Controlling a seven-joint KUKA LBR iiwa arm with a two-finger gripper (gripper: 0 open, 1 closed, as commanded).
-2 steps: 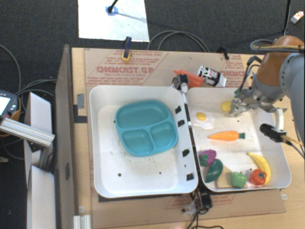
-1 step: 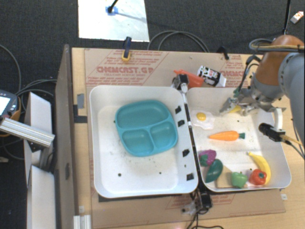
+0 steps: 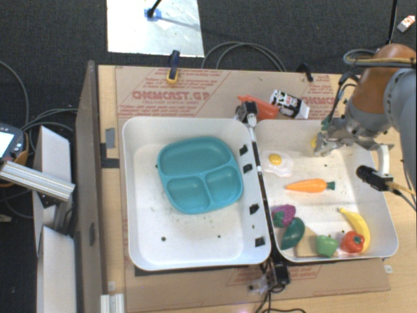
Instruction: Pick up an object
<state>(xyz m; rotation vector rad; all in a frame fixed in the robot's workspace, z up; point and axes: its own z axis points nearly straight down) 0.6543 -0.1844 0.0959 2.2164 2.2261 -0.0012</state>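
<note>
Several toy foods are lying in the right bin (image 3: 384, 194): near its front edge a banana (image 3: 356, 222), tomato (image 3: 352, 241) and green pepper (image 3: 326, 244). Farther back, the carrot (image 3: 308, 186) is lying with its long axis across the bin, leaves pointing right; probably light, rigid, slippery, best pinched mid-body. Near the back edge, the end effector (image 3: 324, 143) is hovering; its state cannot be judged.

Two white bins are set side by side on the bench (image 3: 195, 87), whose brown surface is printed with red lettering. The left bin (image 3: 140, 175) is occupied by a teal divided plate (image 3: 199, 173). Black clips (image 3: 247, 168) are seen along the joined rims. Beyond the bench, a silvery sheet (image 3: 155, 18) is laid on dark carpet (image 3: 45, 31), and black cables (image 3: 244, 51) are looped nearby.
</note>
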